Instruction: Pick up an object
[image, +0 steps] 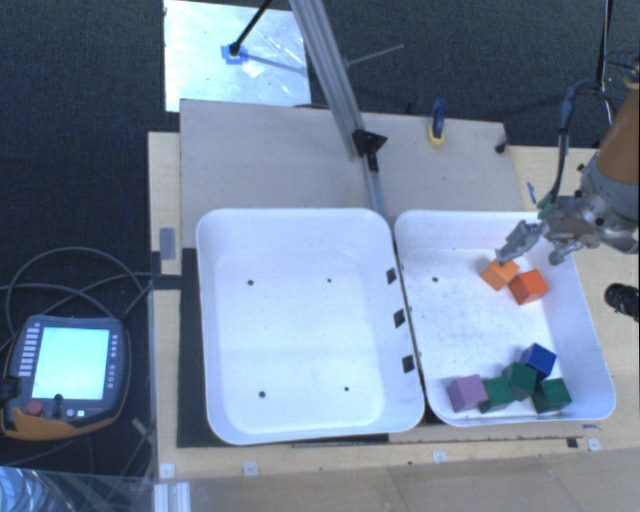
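Observation:
Two orange blocks (499, 273) (528, 286) lie side by side in the upper part of the right bin (450, 320). My gripper (530, 255) hangs just above and behind them, reaching in from the right. It is open, one finger (518, 243) spread to the left and the other to the right, with nothing between them. Along the right bin's front edge sit a purple block (465, 392), a blue block (538, 358) and three green blocks (520, 380).
The left bin (300, 320) adjoins the right one, with black clips along the shared rim (398, 318). A slanted metal pole (340, 90) crosses the back board. A teach pendant (60, 375) lies on the floor at far left.

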